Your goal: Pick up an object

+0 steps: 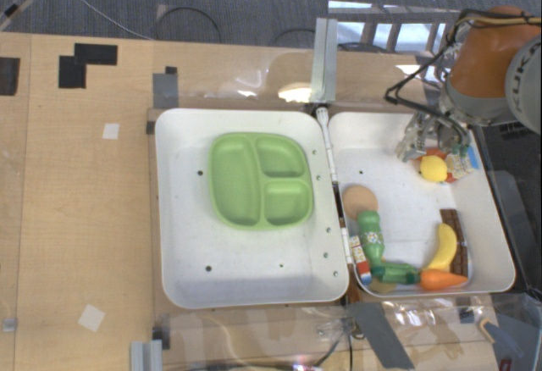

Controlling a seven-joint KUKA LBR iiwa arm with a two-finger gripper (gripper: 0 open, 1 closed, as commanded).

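In the right bin [500, 217], near its far right corner, lies a small yellow ball [433, 168], with something red touching it on the right side. It is round, so it has no long axis and points no way; I could close on it from any direction. My pincer [434, 143] hangs just over it, a little toward the far edge of the bin, so the ball lies almost straight below me and slightly to the near side. I cannot tell how my pincer stands, because the metal parts blur together there, and I do not see the ball held.

The other things lie well apart from me, along the near edge of the same bin. A yellow banana [443, 246] lies with its long axis from far to near, close to the right wall. An orange carrot [442, 279] lies beside the near right corner, long axis along the near edge. A green bottle [370, 235] stands toward the left wall, beside a tan round piece [359, 197].

The left bin [182, 276] carries a green divided plate [259, 179].

I judge the ball the nearest choice: a short straight descent.
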